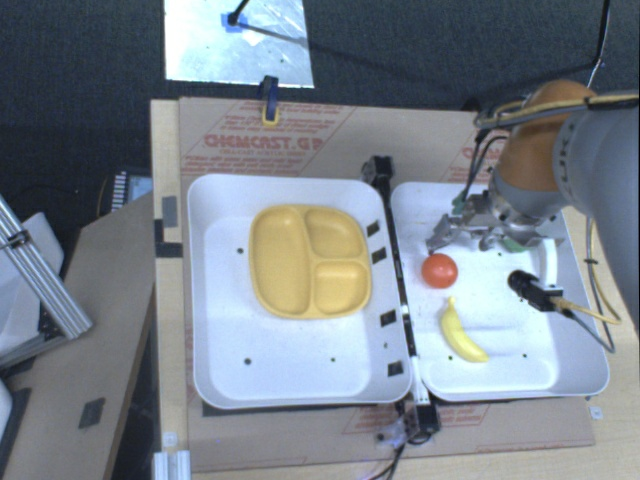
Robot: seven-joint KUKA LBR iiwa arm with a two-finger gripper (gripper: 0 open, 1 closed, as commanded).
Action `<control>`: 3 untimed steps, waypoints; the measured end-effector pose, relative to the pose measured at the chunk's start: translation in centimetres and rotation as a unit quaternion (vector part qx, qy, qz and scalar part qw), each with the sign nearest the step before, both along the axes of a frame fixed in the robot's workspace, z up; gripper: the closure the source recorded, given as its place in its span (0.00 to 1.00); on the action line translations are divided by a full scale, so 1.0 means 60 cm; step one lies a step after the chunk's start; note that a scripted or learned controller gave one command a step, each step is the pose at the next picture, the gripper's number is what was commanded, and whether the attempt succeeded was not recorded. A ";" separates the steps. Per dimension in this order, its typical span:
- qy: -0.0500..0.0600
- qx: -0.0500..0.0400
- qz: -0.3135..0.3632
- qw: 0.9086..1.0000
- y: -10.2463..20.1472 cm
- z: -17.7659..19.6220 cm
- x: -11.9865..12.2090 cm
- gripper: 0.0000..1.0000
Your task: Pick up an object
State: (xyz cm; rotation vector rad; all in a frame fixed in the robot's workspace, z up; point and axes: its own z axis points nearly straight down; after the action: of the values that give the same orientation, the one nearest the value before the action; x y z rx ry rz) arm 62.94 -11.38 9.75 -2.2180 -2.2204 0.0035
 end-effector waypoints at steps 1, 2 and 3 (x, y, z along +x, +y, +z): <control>-0.004 -0.001 0.000 1.000 -0.001 0.025 0.005 1.00; -0.006 -0.001 -0.001 1.000 -0.012 0.126 -0.002 1.00; -0.006 -0.001 0.002 1.000 -0.015 0.212 0.017 1.00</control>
State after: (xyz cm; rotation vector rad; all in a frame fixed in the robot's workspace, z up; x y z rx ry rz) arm 63.97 -12.25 22.45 -2.2218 -2.2314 -0.0072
